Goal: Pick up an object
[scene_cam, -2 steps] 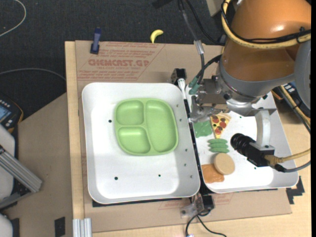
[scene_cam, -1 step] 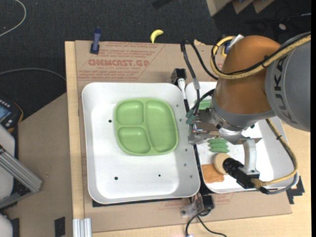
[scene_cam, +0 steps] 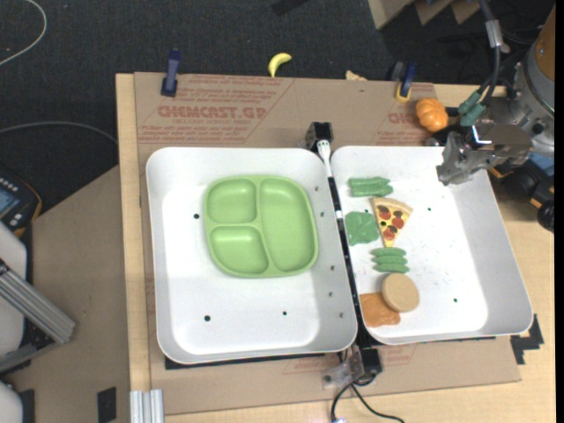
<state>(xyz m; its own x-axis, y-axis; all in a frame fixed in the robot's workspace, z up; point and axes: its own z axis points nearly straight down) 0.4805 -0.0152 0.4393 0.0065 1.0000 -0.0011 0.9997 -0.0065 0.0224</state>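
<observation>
1. At about two o'clock in the camera view, the pincer hangs over the upper right rim of the right bin; whether its fingers are spread or pressed together I cannot tell, and nothing shows between them.
2. Toward the left side of that bin lie the candidates: pizza slice, round cookie, orange piece and green pieces.
3. Likely risks:
   - The items are flat and low, so the pincer may close above them or scrape the floor.
   - The cookie overlaps the orange piece, so a grasp could drag both.
   - The items crowd the dividing wall at nine o'clock, so a finger could strike it.
4. Count:
   - two bins;
   - one green divided plate in the left bin;
   - three green pieces;
   - one pizza slice;
   - one cookie;
   - one orange piece.
</observation>
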